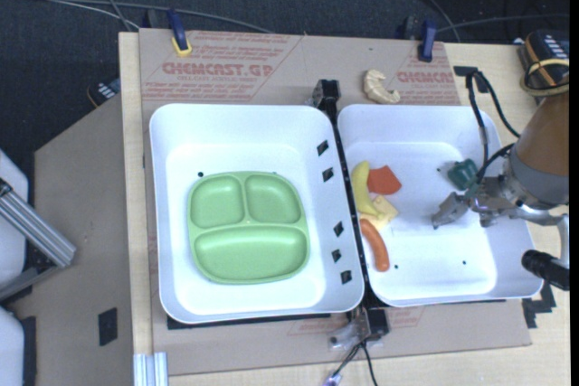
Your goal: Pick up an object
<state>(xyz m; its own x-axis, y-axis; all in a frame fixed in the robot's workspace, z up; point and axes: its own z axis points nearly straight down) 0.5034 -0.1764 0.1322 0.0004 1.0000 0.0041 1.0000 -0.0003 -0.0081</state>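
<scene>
Food pieces lie clustered at the right bin's (425, 127) left wall: one banana (361, 183), one red wedge (384, 180), one pale chunk (384, 211), one sausage (375, 245). Gripper (450, 211) hovers mid-bin, well apart from them, fingers spread, nothing between them. A teal piece (464, 172) sits just above it. This looks like the approach step; next it needs to line up over one piece and descend. Left bin (167, 221) holds one green tray (248, 227).
</scene>
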